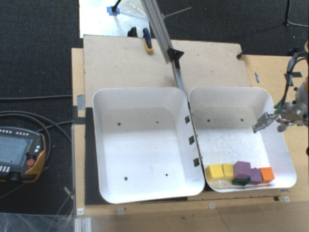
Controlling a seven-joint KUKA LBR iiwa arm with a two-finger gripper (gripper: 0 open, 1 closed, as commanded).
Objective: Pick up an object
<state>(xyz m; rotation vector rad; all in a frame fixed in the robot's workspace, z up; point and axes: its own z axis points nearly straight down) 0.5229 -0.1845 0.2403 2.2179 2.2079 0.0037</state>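
Two white bins sit side by side; we see the right bin (227,105) holding a row of blocks along its near wall: two yellow blocks (220,171), a purple block (243,168), a dark green block (241,181) and an orange block (267,174). The left bin (140,105) sits on a plywood bench (120,62) over dark carpet. The gripper (260,123) hangs at the right bin's right rim, well apart from the blocks; we cannot tell how wide it stands.
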